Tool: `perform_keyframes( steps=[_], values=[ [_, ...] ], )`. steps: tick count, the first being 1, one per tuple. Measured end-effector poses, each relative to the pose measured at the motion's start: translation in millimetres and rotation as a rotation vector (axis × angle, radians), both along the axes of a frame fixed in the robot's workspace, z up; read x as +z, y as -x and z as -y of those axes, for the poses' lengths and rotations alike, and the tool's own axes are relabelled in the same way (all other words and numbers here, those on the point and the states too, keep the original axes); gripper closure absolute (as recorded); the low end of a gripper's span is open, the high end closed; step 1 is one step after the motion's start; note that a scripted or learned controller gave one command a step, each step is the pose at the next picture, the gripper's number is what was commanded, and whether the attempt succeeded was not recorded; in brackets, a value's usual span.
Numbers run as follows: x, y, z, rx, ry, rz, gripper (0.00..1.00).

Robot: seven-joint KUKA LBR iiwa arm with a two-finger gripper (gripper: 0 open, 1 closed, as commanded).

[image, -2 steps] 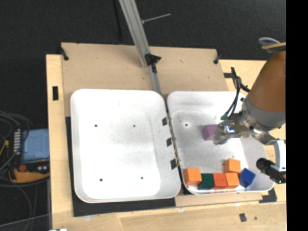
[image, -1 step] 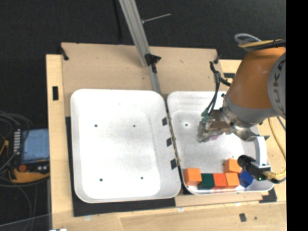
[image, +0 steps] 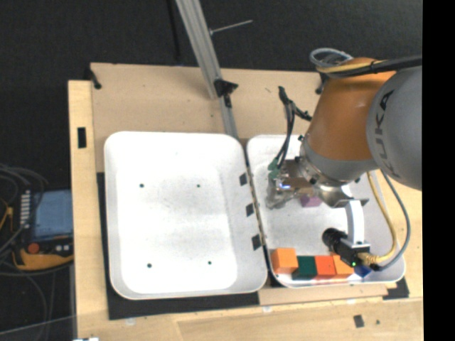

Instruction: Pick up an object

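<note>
My gripper (image: 279, 190) hangs low over the left side of the right bin (image: 284, 233), under the grey and orange wrist. The wrist covers its fingers. A small purple piece (image: 310, 200) lies just right of the gripper. Along the bin's front edge sit an orange block (image: 286, 259), a dark green block (image: 307, 267) and another orange block (image: 325, 266) in a row. A small green bit (image: 273, 165) shows at the gripper's upper left.
The left bin (image: 178, 212) lies beside the right one, with black clips (image: 250, 208) along the shared wall. A metal pole (image: 202, 45) slants up from the bench's back. Cables and a black fitting (image: 341, 244) hang at the arm's right.
</note>
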State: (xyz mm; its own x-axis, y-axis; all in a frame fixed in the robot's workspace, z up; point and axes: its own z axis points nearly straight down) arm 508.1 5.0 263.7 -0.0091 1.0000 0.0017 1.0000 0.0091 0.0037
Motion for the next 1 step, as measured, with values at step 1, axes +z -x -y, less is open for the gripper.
perform_keyframes(
  steps=[1],
  values=[
    [-18.2,-2.2,-53.9,-0.003,0.002,-0.006,1.00]
  ],
)
